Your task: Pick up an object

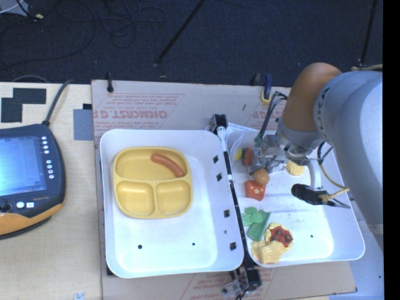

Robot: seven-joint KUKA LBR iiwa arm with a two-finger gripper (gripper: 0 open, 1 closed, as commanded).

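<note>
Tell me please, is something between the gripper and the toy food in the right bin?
Nothing visible separates them. The gripper is low in the right bin, directly among the pieces: a small tan ball and a red block lie just below it. The green piece lies farther toward the front.

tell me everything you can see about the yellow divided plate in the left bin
The yellow plate looks like glossy plastic, squarish with rounded corners, moulded into three compartments: one long one along the far side and two smaller ones nearer the camera. It lies flat on the floor of the left bin, toward its far left. A toy sausage lies in the long compartment, angled across it. Nothing else touches it.
</note>
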